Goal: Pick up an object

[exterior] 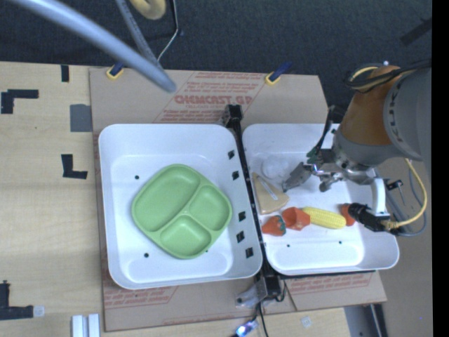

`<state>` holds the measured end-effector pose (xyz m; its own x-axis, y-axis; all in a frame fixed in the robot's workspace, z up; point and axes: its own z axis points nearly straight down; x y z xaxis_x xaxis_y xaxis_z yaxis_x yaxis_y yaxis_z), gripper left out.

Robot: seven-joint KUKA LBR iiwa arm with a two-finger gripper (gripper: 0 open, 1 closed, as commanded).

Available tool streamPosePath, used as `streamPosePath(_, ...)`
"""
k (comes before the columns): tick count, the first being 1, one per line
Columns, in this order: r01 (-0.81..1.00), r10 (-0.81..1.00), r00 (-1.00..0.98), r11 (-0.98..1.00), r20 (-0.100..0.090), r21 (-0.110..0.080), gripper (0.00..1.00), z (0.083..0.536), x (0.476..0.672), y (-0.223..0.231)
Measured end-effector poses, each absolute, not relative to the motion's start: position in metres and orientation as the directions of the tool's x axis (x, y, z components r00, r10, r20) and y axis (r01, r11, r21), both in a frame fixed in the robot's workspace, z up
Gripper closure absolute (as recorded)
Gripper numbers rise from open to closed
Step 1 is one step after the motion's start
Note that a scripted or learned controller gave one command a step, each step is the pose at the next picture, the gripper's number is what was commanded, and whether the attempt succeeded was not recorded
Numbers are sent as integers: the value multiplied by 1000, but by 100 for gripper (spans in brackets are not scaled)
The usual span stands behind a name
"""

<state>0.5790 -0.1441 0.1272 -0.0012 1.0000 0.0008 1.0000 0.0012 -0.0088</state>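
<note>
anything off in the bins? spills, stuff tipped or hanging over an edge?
Nothing stands out. The green divided plate lies flat in the left bin, turned at an angle. In the right bin, the corn cob, red pepper and tan wedge sit loose on the floor, with the end effector above them.

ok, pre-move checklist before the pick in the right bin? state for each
1. Gripper over the right bin: ok.
2. Nothing between the fingers: ok, none seen.
3. Finger opening: cannot tell.
4. Targets in reach: corn cob, red pepper, tan wedge below the gripper: ok.
5. Spacing: pepper touches corn, crowded: not ok.
6. Green plate sits in the left bin, out of the way: ok.
</note>
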Motion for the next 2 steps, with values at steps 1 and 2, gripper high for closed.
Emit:
streamPosePath(1, 1000, 1000, -1, 1, 1, -3, 0, 84, 580, -144)
streamPosePath(2, 1000, 1000, -3, 3, 2, 6, 100, 95, 583, -142)
